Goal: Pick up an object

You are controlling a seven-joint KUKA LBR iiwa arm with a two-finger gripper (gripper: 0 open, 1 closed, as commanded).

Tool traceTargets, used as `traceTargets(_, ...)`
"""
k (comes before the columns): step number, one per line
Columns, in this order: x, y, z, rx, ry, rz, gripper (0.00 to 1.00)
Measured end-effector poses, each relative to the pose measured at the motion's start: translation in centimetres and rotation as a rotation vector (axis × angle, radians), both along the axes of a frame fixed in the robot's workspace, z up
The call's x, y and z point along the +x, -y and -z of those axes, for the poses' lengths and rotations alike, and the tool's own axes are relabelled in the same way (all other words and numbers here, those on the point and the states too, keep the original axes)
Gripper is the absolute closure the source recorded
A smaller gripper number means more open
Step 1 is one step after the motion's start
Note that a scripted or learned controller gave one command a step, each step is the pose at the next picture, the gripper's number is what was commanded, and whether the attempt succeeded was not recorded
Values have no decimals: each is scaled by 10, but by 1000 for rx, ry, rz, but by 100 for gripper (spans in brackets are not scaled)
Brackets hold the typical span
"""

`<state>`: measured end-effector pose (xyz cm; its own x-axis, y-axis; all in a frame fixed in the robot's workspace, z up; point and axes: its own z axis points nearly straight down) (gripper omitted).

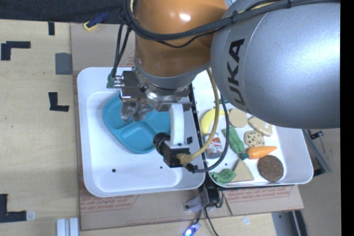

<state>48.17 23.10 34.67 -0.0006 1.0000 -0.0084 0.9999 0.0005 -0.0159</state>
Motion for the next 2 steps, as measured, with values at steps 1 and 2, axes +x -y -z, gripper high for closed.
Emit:
traceTargets(1,2,0,-120,14,26,-2,100)
traceTargets(2,5,62,-19,2,4,6,100)
